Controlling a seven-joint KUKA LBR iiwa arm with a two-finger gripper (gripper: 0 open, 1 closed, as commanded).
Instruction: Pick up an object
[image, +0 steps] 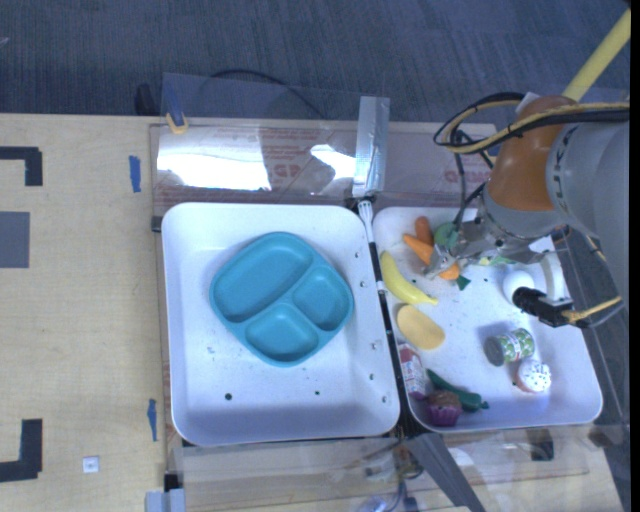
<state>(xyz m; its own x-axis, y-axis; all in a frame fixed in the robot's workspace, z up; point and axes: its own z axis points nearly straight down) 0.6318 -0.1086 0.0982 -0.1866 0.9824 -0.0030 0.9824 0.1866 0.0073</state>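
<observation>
Two white bins side by side on the bench. The left bin (190, 400) carries a blue divided plate (282, 297), three compartments. Over in the right bin (570, 385), the grey arm (590, 170) with its orange band reaches in from the right, gripper (462, 252) low at the bin's far left corner, right among a carrot (423, 234) and some green bits. A banana (402, 283) lies just beside, a yellow oval piece (420, 326) below it, a small can (511, 346) and a purple item (443, 406) nearer the front edge.
</observation>
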